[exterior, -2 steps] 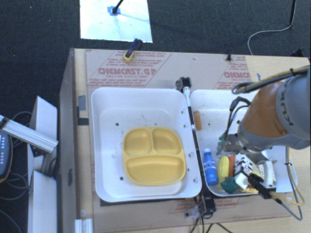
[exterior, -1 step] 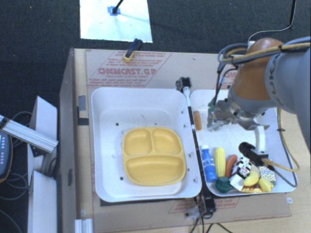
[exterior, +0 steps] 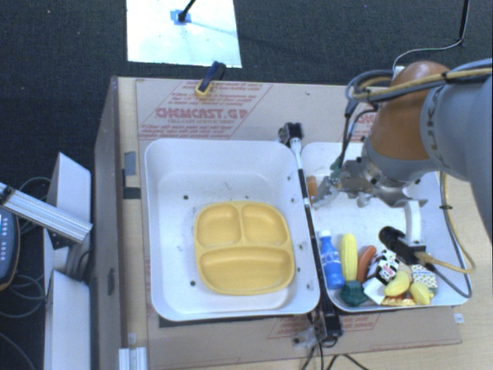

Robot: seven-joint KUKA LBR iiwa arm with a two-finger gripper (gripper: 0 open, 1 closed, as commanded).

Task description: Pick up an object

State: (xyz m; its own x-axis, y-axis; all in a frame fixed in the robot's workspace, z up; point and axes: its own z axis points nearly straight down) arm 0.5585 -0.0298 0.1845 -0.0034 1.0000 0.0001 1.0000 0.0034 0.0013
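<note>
1. Bench (exterior: 231, 102): brown board bearing two white bins side by side, with red lettering printed on the board behind them.
2. Left bin (exterior: 166, 206): holds one yellow tray (exterior: 243, 247) with three compartments, lying flat near the middle of the floor, clear of the walls.
3. Right bin (exterior: 447, 303): objects are grouped in its near part.
4. Contents, left to right: a blue bottle (exterior: 331, 259) lying just beside the divider; a yellow corn cob (exterior: 349, 256) next to it; a red piece (exterior: 365, 260) touching the cob; a green piece (exterior: 353, 293) at the near wall; a black-and-white toy (exterior: 383, 268); yellow pieces (exterior: 408, 286) at the near right corner.
5. A small orange item (exterior: 311, 185) lies against the divider farther back, apart from the group.
6. Arm (exterior: 431, 122): enters from the right, its orange band over the far part of the right bin.
7. Gripper (exterior: 339, 185): low over the right bin's far left area, near the orange item and well apart from the grouped objects.
8. Fingers: cannot tell whether apart or together; nothing is seen between them.
</note>
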